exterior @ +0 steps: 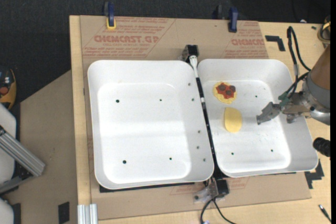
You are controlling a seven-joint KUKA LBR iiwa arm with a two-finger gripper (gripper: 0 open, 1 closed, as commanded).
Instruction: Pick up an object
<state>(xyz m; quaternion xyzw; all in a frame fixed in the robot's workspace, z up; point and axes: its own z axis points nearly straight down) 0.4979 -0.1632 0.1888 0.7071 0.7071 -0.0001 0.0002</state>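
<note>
Just left of the fingers (264,116), whose opening I cannot tell, a yellow oval piece (233,120) lies in the right bin (273,157); centre over it, then descend squarely.

Two bins sit side by side on the bench (157,34). The left bin (100,113) lies at 9 o'clock of the right bin (273,162). In the right bin, a round piece (225,91) lies at 12 o'clock of an oval piece (233,120). The gripper (265,114) is at 3 o'clock of the oval piece.
</note>
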